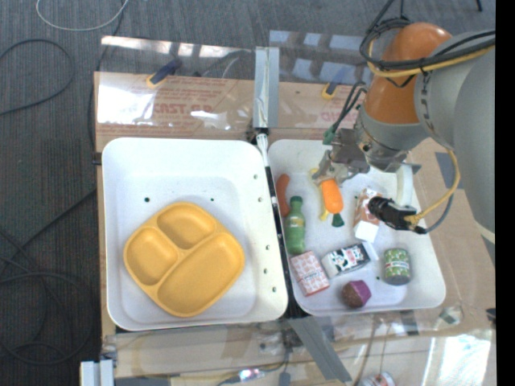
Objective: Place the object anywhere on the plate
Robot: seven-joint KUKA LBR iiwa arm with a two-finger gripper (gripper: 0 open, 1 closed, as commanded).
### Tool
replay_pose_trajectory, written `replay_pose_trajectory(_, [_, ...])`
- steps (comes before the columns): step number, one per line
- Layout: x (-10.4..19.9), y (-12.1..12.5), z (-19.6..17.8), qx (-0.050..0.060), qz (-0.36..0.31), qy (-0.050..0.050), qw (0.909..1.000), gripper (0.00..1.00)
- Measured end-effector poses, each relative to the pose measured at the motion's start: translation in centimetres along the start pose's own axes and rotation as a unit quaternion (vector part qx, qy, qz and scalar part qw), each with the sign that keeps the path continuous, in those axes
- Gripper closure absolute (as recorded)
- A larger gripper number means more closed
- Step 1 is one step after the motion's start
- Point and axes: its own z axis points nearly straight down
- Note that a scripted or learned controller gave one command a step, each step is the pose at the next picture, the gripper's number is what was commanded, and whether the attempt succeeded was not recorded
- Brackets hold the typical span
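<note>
A yellow plate [183, 257] with three compartments lies in the left bin [129, 167]. My gripper [336, 167] hangs over the back of the right bin [426, 296]. Directly below it is an orange toy carrot [331, 196] with a green top, its upper end close to the gripper's tip. The view does not settle whether the carrot is touched or held.
The right bin also holds a green bottle [295, 224], a red sausage [282, 193], a pink box [309, 273], a small milk carton [348, 259], a purple item [356, 293], a green can [396, 265] and a snack pack [369, 210]. A divider wall [272, 215] separates the bins.
</note>
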Motion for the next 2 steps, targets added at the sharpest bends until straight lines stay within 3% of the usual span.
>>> replay_pose_trajectory(1, [1.1,-0.5,0.9,0.001,0.121,0.001,0.9927,1.0])
replay_pose_trajectory(2, [6.2,-6.7,2.3,0.002,0.073,0.0,0.9973,1.0])
